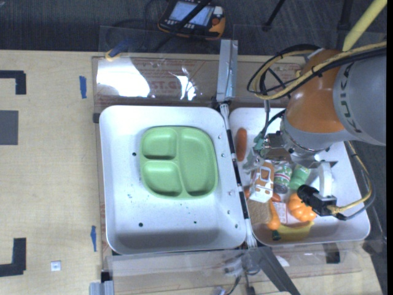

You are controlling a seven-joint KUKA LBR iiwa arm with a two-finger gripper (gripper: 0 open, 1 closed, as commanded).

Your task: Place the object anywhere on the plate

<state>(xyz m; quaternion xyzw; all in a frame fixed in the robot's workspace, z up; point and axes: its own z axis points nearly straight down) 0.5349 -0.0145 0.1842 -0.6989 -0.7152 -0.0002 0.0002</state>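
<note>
Stood side by side, touching along a raised middle rim: left bin (116, 165) and right bin (356, 226). Offered wide bare floor on every side of the green divided plate (179, 161), set near the left bin's centre with three compartments, all bare. Crowded the right bin instead: arm (331, 97) reaching in from the right, gripper (279, 158) low over a heap of toy food. Could not tell whether the gripper was clenched or released, hidden among the items. Lay in that heap: a white and orange carton (263, 182) with unreadable print, a green piece (299, 178), an orange fruit (301, 208), a banana (291, 231) by the near rim, a sausage (241, 142) along the left wall. Read no legible writing anywhere.
</note>
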